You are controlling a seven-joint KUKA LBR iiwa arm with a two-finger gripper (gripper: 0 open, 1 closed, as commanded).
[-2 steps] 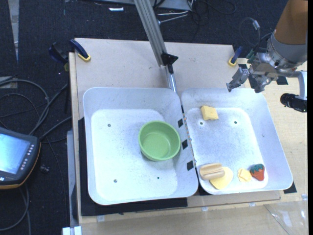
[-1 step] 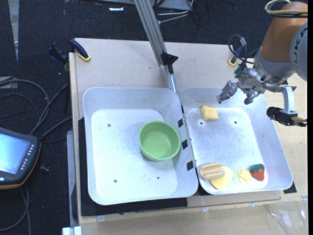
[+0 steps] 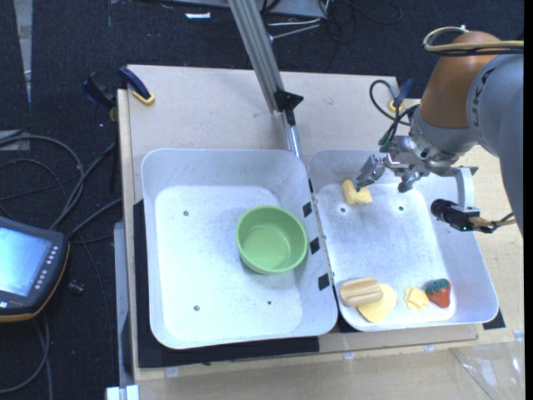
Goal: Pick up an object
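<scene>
Arm: reaches in from the right over the right bin (image 3: 466, 261)
Tool (image 3: 390, 175): fingers spread apart, nothing between them; low over the far part of the bin
Nearest object: yellow piece (image 3: 357, 193), lying on the bin floor just beside the left finger
Other candidates: bun-like piece (image 3: 360, 290), yellow pieces (image 3: 416, 297) and strawberry (image 3: 439, 292) along the near wall
Left bin (image 3: 171, 223): holds a green bowl (image 3: 271, 239)
Progress: approach apparently made; closing and lifting not yet done
</scene>
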